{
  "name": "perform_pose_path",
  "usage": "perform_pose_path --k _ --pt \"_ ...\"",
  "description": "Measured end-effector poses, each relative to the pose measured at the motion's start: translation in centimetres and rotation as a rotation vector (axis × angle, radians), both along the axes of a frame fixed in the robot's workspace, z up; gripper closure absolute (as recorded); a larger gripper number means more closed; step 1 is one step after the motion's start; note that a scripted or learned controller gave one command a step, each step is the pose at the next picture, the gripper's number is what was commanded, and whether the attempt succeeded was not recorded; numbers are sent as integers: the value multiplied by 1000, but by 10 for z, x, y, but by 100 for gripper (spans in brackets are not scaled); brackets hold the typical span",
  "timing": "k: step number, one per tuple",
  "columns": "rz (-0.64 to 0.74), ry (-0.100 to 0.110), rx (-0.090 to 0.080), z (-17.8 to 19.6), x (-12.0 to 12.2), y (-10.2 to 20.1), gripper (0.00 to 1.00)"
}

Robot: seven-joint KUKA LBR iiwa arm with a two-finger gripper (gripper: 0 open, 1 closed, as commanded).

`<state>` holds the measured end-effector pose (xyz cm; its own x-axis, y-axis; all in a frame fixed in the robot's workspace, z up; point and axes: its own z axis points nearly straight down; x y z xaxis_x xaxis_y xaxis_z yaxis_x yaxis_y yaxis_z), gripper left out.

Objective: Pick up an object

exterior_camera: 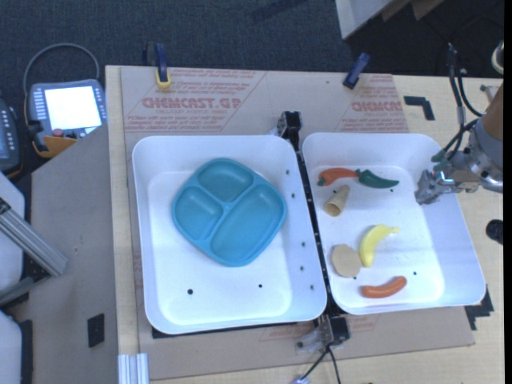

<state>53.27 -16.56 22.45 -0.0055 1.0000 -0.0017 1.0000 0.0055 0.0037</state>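
A bench topped with brown cardboard (240, 94) carries two white bins. The left bin (152, 238) holds a blue divided plate (230, 211). The right bin (456, 254) holds a carrot (358, 176), a cone (337, 200), a banana (374, 242), a tan disc (346, 260) and a sausage (383, 287). The gripper (428, 189) hangs over that bin's right rim, away from the toys; whether it is spread or pressed together cannot be told.

This is a robotics lab or test cell. A bench (240, 94) topped with sheets of protective-papered board printed "CHEMCAST" is held by clamps (162, 64) at its far edge and bears 2 shallow white bins (152, 174) set side by side. A robot teach pendant (70, 106) with a lit screen and coiled cable sits at the left, over dark carpet (200, 14), with aluminium framing (28, 242) beside it.
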Motion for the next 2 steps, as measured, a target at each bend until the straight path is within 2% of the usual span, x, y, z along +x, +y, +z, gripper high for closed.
perform_pose_path --k 2 --pt "-1 0 3 6 58 88 100"
